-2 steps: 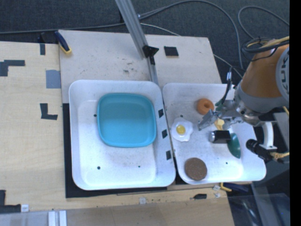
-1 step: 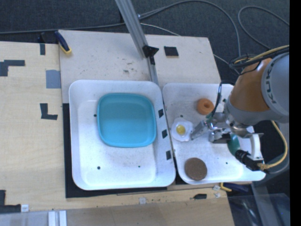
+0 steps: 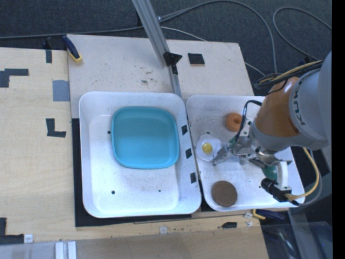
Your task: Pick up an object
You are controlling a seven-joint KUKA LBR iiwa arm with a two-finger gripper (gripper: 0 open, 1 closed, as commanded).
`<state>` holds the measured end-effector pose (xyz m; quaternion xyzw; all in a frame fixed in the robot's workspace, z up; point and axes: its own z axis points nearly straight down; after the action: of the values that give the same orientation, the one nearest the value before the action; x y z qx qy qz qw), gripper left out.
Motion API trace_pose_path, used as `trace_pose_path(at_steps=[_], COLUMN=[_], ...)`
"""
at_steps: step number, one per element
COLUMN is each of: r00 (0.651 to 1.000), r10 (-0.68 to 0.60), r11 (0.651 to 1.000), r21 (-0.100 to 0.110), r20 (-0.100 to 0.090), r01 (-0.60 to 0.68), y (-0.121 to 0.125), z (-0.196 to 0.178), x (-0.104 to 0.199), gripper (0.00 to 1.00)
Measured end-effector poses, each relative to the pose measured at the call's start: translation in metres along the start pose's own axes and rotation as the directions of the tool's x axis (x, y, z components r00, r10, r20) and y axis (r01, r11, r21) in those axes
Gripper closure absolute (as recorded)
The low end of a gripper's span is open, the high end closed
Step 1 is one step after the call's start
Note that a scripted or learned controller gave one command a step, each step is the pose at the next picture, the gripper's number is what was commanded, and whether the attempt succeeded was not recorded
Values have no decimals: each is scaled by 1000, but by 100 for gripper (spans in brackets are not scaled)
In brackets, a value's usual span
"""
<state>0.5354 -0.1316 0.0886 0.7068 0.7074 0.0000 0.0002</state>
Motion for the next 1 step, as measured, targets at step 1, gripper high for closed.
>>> trace_pose_path(at_steps=[1], r00=[1000], r10=[1], r11=[1000], r21=[-3], r20=[2], r01=[-1], y=[1], z=[-12], x=[-1], gripper=[100])
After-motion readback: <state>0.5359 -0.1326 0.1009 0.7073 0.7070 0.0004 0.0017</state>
